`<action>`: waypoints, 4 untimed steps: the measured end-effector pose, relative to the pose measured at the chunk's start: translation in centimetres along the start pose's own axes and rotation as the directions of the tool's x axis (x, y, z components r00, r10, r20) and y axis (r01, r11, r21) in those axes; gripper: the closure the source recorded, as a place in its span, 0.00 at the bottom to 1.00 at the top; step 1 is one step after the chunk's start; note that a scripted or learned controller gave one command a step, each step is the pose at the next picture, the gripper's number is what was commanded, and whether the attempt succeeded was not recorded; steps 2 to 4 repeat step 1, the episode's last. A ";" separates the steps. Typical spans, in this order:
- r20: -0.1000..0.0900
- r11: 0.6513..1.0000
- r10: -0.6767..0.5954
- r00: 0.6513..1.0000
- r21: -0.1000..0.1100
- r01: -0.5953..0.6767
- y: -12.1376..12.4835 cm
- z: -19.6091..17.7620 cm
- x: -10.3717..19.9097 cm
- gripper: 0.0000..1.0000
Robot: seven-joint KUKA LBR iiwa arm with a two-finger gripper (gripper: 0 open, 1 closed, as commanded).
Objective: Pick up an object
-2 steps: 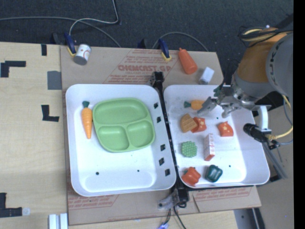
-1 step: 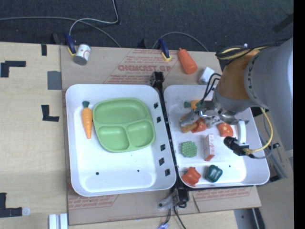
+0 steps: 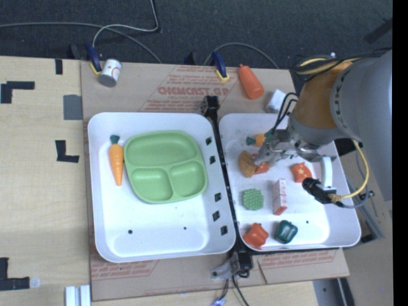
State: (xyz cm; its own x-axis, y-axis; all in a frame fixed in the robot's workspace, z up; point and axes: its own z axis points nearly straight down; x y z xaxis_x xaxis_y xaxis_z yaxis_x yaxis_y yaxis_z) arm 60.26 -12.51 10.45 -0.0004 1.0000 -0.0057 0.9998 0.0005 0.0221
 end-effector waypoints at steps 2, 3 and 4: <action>-0.006 1.000 -0.002 1.000 0.023 0.002 -1.5 -8.1 5.4 1.00; -0.006 1.000 -0.002 1.000 0.023 0.002 -1.5 -8.1 5.4 1.00; -0.006 1.000 -0.002 1.000 0.023 0.002 -1.5 -8.1 5.4 1.00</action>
